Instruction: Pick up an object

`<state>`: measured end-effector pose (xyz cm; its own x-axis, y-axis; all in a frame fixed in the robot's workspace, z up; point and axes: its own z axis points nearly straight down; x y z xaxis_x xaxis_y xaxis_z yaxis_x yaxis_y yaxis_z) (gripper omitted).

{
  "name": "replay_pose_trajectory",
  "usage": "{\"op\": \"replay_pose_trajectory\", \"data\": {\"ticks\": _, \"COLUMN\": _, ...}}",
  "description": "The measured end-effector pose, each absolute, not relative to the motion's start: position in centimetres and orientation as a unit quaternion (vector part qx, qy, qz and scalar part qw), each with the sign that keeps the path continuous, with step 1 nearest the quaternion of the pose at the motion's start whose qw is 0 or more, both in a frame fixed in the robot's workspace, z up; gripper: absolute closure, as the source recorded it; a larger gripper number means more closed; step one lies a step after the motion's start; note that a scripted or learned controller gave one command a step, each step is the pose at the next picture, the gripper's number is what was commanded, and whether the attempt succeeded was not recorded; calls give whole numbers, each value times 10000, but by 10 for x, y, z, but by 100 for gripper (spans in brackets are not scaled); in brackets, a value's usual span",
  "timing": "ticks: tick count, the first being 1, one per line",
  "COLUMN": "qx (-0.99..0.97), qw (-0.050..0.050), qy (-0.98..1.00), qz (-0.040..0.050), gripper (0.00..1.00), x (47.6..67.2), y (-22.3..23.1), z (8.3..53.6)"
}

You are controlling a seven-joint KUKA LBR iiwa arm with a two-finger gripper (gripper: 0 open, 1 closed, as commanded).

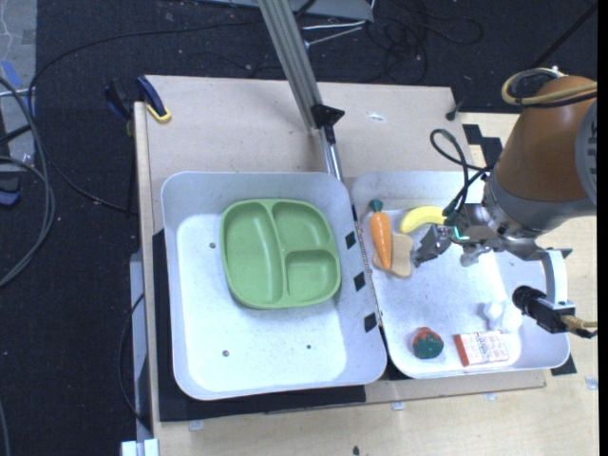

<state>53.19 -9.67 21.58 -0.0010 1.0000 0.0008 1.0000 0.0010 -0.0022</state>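
So you've got two white bins: the left bin (190, 350) holds a green divided plate (281, 253), the right bin (532, 354) has the clutter. A strawberry-ish toy (427, 343) and a red-and-white packet (484, 348) lie near its front edge, a small white lump (494, 312) just behind them. The gripper (429, 245) hangs beside a tan slice (403, 255), which touches the orange carrot (381, 238) with its green top. A yellow banana (422, 218) curves just behind. Can't tell if the claw's open or shut.
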Motion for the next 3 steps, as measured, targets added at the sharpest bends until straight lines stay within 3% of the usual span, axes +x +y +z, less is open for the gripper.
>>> {"op": "replay_pose_trajectory", "data": {"ticks": 1, "qx": -7067, "qw": 6, "qy": -7075, "qz": 2, "gripper": 0, "x": 532, "y": -97, "z": 216}}
{"op": "replay_pose_trajectory", "data": {"ticks": 3, "qx": -7076, "qw": 19, "qy": -7066, "qz": 14, "gripper": 0, "x": 537, "y": -100, "z": 110}}
